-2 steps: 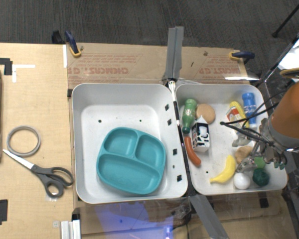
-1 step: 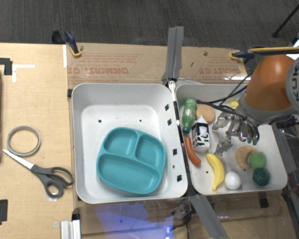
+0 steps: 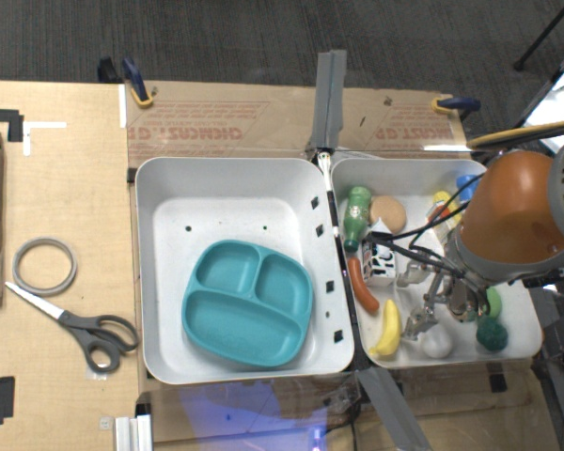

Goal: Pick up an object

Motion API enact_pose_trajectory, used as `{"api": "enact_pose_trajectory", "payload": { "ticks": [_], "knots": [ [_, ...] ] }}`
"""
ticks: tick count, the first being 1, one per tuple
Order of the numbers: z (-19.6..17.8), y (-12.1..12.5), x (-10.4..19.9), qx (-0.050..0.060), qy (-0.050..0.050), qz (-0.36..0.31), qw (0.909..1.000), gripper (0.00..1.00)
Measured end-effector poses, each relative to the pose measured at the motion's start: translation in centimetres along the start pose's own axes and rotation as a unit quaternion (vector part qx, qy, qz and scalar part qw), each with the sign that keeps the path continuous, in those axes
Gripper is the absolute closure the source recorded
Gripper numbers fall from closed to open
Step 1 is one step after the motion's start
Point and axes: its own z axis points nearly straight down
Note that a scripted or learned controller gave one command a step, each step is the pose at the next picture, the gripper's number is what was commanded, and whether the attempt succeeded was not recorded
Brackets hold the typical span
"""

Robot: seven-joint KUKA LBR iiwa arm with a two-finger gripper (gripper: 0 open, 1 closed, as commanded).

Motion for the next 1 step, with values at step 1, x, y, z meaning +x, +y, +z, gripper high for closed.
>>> {"api": "enact_pose_trajectory", "payload": {
  "ticks": [1],
  "knots": [
    [-0.02, 1.28, -6.00, 0.000, -0.001, 0.157, 0.9875, 0.00]
  ]
}}
